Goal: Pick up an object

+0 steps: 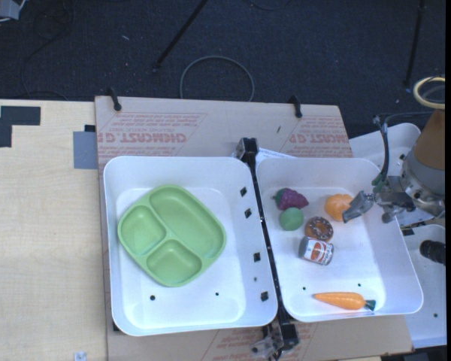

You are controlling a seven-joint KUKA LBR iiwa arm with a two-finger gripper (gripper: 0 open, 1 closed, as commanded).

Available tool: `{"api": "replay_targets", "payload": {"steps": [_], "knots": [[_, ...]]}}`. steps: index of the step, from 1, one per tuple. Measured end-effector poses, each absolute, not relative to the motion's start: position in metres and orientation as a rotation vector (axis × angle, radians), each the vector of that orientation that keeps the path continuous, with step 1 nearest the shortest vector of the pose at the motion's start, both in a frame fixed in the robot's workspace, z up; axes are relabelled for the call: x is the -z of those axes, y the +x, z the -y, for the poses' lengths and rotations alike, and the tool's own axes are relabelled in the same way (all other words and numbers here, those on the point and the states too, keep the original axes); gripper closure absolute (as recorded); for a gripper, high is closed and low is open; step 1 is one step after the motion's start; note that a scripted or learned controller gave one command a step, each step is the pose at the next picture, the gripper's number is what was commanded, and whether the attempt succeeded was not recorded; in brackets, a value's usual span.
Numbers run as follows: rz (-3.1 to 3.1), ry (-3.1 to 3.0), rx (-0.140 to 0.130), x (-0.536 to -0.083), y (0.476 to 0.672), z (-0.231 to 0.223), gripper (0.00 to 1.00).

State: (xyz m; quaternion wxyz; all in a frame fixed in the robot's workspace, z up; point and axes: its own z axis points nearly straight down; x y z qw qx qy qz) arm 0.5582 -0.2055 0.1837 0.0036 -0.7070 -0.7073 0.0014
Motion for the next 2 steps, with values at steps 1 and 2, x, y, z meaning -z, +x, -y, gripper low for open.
{"api": "replay_targets", "payload": {"steps": [1,2], "knots": [[2.215,-2.215,-0.006,-0.120,0.556,0.210,0.00],[2.216,-2.219,-0.003,-0.134,0.558,0.211,1.00]]}}
